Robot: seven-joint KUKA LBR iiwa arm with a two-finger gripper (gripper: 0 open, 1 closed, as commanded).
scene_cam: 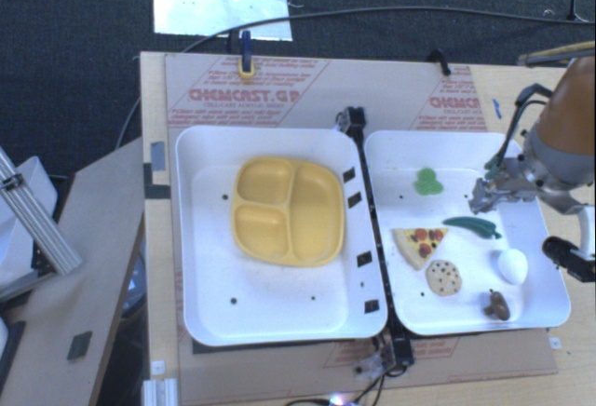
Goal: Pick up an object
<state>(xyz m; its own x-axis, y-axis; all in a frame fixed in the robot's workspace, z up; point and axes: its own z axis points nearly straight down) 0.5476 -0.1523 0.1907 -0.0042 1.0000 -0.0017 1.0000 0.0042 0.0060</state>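
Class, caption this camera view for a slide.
Claw above right bin of toy foods; yellow plate in left bin.

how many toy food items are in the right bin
6: green broccoli-like piece at top, green pepper right of centre, pizza slice, cookie, white egg, brown lump at bottom. The arm might hide more.

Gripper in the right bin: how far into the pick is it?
Done: the arm has reached over the right bin. In hand: nothing seen held; the gripper is just above the green pepper. Left: the pick itself. The pepper, egg, pizza slice, cookie, broccoli and brown piece all lie on the bin floor.
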